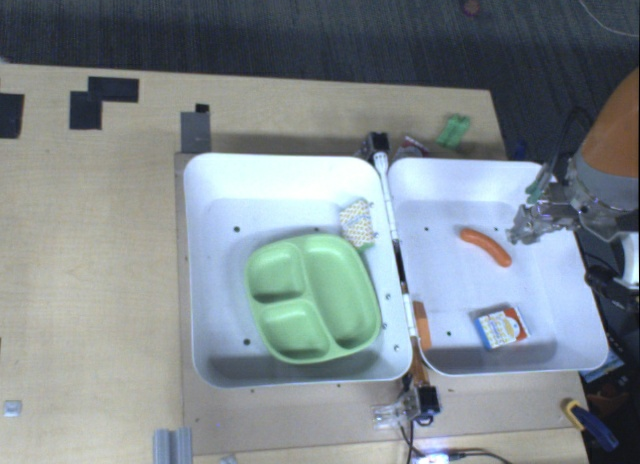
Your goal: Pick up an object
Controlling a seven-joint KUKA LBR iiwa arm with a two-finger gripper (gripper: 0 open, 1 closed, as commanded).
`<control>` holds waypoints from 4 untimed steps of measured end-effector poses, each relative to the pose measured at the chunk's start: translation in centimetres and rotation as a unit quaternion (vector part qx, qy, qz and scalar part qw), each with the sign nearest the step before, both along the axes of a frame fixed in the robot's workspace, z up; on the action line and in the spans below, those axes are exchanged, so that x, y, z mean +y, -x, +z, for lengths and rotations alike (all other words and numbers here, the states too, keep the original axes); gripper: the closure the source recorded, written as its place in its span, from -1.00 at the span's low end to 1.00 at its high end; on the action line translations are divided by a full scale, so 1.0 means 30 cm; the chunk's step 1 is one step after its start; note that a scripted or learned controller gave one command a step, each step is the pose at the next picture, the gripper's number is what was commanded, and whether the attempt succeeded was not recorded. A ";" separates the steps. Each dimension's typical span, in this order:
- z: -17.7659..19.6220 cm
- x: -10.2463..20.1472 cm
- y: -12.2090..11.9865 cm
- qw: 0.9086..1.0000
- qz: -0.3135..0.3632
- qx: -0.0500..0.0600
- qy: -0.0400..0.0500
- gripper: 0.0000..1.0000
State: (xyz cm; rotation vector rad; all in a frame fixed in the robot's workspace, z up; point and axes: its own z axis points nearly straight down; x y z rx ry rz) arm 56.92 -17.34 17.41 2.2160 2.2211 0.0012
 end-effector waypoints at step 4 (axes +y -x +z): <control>-0.296 0.266 -0.220 1.000 0.002 0.000 -0.001 -1.00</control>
